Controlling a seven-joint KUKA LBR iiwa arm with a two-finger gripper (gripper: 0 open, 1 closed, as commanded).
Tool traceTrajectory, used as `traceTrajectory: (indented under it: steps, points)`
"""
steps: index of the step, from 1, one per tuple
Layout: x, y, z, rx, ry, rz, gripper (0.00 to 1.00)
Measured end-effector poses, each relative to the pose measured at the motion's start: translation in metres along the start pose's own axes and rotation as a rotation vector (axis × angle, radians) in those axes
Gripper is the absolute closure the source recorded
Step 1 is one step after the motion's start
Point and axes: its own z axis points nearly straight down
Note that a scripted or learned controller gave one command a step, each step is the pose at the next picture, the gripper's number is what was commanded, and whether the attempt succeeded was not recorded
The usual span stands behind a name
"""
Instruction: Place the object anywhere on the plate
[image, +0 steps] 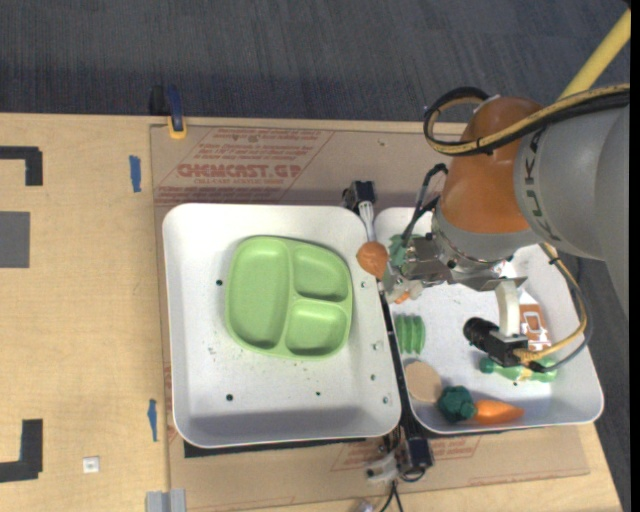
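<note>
You'll see the gripper (400, 268) just right of the green three-compartment plastic plate (290, 295), beside a small round orange object (372, 258); whether it grasps anything, you cannot tell.

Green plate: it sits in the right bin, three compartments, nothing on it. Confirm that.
Wrong bin. The camera view shows the green plate in the left bin, not the right one. The rest holds: three compartments, nothing on it.
</note>
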Motion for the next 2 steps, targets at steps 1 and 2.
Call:
traceTrajectory:
  steps: [1, 2]
  points:
    - [0.070, 0.022, -0.028, 0.001, -0.001, -0.023, 1.00]
    - [0.138, 0.065, -0.069, 0.000, -0.001, -0.066, 1.00]
